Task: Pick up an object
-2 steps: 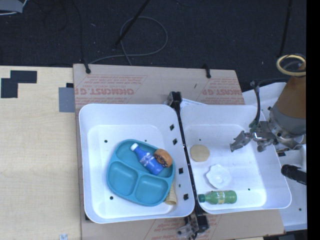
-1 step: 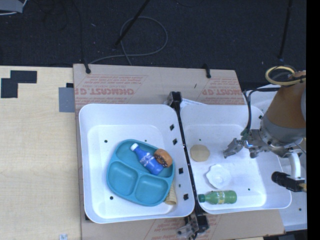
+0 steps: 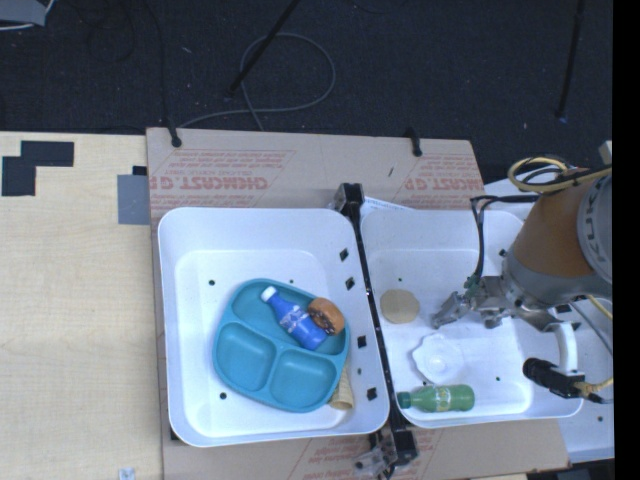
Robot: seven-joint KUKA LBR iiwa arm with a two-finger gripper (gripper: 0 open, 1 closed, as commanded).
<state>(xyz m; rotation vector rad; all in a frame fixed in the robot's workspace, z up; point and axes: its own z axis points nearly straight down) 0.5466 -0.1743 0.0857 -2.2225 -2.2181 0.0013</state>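
In the left bin [image 3: 190,268] a blue divided plate [image 3: 275,353] carries a blue bottle [image 3: 293,318] and a doughnut [image 3: 326,315]. The right bin [image 3: 440,243] holds a tan disc [image 3: 400,306], a white lid (crumpled-looking) [image 3: 438,356] and a green bottle [image 3: 438,398]. The hand [image 3: 452,311] hovers beside the disc, fingers spread, pinching nothing

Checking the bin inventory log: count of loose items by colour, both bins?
Blue: 2, divided plate and bottle
Green: 1, bottle
Brown: 1, donut-like item
Tan: 1, round disc
White: 1, crumpled piece
Total: 6
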